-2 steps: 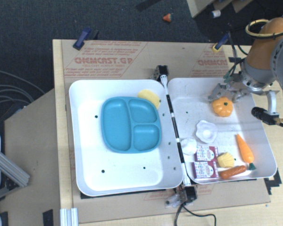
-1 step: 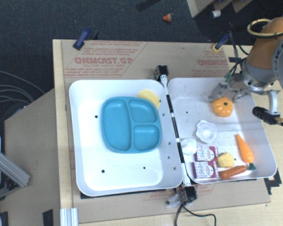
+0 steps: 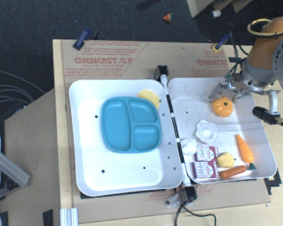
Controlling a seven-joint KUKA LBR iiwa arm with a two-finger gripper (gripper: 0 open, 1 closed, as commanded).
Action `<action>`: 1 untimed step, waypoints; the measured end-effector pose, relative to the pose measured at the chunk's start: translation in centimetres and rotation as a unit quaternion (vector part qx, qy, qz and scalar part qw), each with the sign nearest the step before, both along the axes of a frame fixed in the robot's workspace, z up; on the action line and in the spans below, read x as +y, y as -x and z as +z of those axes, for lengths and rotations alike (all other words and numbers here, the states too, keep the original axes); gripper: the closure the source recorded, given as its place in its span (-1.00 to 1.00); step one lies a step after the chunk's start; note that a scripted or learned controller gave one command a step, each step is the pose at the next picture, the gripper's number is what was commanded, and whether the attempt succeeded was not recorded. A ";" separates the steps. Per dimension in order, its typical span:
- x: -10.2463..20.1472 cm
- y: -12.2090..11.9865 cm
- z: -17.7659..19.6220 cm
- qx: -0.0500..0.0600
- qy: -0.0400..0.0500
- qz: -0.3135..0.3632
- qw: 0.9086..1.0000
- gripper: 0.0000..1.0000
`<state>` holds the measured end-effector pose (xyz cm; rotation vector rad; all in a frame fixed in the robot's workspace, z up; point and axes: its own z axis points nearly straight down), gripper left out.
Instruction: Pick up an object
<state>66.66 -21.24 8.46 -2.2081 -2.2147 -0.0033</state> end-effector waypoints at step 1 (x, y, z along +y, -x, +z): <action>1.9 0.0 0.1 -0.003 0.005 -0.001 1.000 -1.00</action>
